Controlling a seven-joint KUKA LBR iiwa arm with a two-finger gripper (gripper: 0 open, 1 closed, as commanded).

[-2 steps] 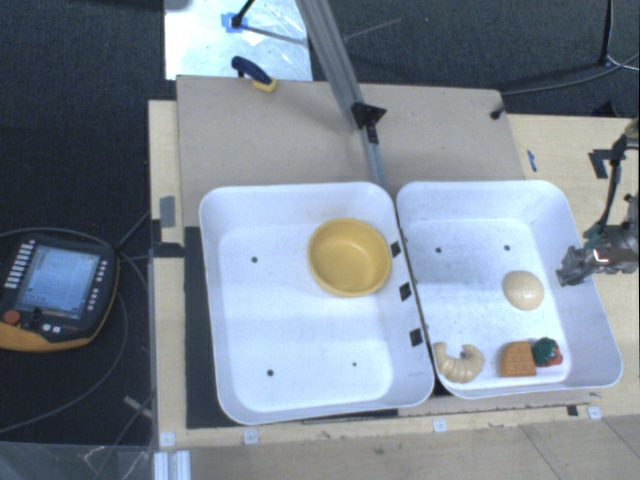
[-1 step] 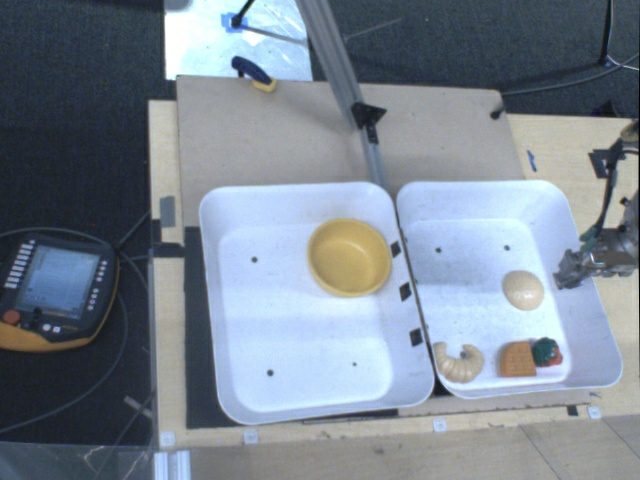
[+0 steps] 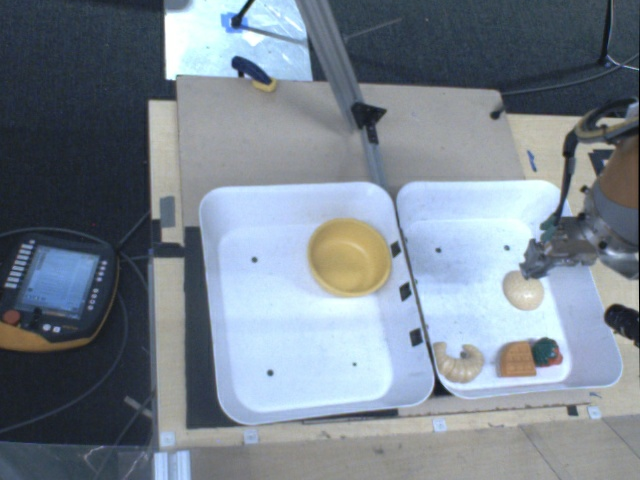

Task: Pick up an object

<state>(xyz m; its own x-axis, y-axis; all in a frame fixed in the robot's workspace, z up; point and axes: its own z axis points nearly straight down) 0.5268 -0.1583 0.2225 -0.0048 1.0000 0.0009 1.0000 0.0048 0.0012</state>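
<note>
Your hand (image 3: 535, 261) sits low over the right bin (image 3: 470, 203), its tip just above and touching or nearly touching the pale round object (image 3: 523, 291) that lies near that bin's right wall; whether the hand is spread or pressed together you cannot tell from this slant, and nothing shows between its tips. That cream lump looks like the thing in reach: smooth, domed, probably a light hollow plastic piece, stiff but slippery, so expect it to squirt sideways if you pinch high on the curve. Take it across its widest part, low down, with the tips going either side of the middle. The bin wall close on its right leaves little room there, so a pinch along the other direction is likely safer. Further toward the front edge lie a curled cream piece (image 3: 459, 361) and an orange block (image 3: 517, 359) with a small red and green item (image 3: 546, 351) touching it. A yellow bowl (image 3: 349, 257) rests in the left bin (image 3: 300, 368) on the worktop (image 3: 430, 118).
</note>
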